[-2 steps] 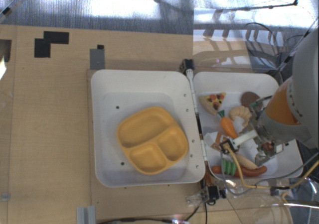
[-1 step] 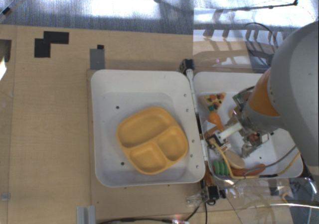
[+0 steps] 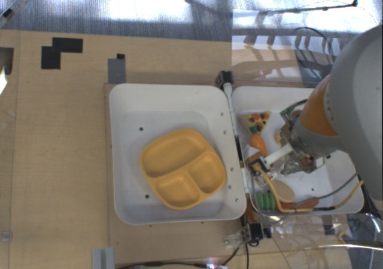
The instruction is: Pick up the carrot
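The carrot [image 3: 258,141] is a small orange piece lying in the right bin [image 3: 335,169], near that bin's left wall. It sits just below a pizza-slice toy [image 3: 257,120]. My gripper [image 3: 297,162] hangs over the middle of the right bin, a little to the right of and below the carrot, under the grey wrist with the orange band. From here the carrot looks apart from the gripper.
The left bin [image 3: 128,142] holds a yellow divided plate [image 3: 182,168]. In the right bin, a tan piece [image 3: 279,136] lies by the wrist. A green item [image 3: 266,202], a tan round item [image 3: 285,191] and a brown sausage-like item [image 3: 304,204] crowd the front left corner.
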Action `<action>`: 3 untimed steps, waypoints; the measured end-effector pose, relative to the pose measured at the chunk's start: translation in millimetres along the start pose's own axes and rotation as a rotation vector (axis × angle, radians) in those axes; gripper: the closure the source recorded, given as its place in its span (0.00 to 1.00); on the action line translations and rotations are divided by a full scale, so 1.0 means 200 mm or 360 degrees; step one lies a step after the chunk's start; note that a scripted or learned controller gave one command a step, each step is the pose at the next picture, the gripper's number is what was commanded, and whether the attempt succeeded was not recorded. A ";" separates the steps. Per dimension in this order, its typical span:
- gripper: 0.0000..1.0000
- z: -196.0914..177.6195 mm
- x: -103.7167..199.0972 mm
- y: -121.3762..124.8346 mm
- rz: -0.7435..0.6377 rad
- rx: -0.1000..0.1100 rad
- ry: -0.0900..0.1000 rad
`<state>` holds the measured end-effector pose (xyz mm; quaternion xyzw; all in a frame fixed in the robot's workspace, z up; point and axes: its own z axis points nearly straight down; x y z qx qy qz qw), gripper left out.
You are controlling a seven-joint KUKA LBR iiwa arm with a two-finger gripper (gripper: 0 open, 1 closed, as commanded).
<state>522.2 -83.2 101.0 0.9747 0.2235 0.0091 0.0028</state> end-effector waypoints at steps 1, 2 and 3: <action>1.00 -0.05 0.01 0.00 -0.0024 0.0002 0.0003; 1.00 0.05 0.20 0.08 0.0316 0.0016 -0.0027; 1.00 0.07 0.09 0.46 0.0243 0.0002 -0.0019</action>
